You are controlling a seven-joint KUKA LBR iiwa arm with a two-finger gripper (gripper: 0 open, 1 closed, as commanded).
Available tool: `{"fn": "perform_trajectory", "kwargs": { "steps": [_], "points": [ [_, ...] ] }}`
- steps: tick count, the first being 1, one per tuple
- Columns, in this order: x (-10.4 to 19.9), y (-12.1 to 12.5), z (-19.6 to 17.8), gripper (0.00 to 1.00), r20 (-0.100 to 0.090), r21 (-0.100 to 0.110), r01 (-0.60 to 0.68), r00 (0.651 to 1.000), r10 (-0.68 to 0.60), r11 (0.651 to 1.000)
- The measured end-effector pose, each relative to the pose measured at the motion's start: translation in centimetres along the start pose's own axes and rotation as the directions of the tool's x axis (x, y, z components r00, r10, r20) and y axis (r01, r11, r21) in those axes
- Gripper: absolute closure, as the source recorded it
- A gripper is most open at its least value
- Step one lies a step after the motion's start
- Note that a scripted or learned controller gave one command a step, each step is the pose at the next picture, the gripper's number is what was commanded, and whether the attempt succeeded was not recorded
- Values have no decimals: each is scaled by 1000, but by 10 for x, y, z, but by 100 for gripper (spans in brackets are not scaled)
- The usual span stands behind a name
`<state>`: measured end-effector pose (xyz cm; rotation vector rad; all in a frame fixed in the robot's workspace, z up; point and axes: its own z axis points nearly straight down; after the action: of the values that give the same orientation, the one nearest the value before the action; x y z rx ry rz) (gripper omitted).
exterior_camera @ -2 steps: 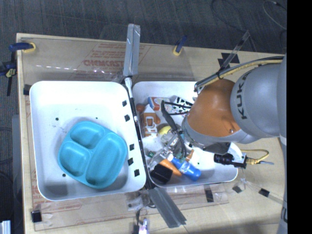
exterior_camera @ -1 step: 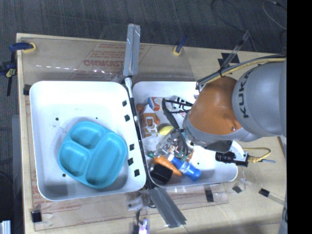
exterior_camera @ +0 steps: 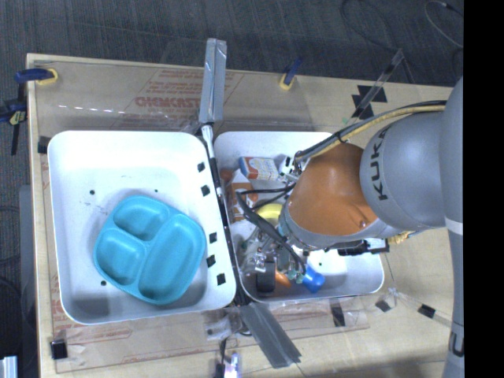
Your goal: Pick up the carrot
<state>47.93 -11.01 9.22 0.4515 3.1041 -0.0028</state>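
Carrot [exterior_camera: 281, 279] under tool [exterior_camera: 272, 264], crowded by blue cap [exterior_camera: 313, 280]; tool state unclear.

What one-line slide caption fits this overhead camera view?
KUKA arm lowers its end effector into the cluttered right bin, while a blue divided plate lies in the left bin.

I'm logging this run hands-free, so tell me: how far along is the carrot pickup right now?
Done: the arm has reached into the right bin, with the gripper low among the clutter at its near end. In hand: it sits over a small orange piece, possibly the carrot; a grasp isn't discernible. Left: securing and lifting it. The left bin holds just a blue divided plate.
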Motion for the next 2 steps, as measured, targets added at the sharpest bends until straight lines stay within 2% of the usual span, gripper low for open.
{"fn": "perform_trajectory", "kwargs": {
  "steps": [1, 2],
  "points": [
    [-35, 15, 4, 100, -32, 14, 204, 979, -203, 979],
    [-29, -48, -99, 100, -3, -2, 470, 883, -470, 883]
  ]
}}
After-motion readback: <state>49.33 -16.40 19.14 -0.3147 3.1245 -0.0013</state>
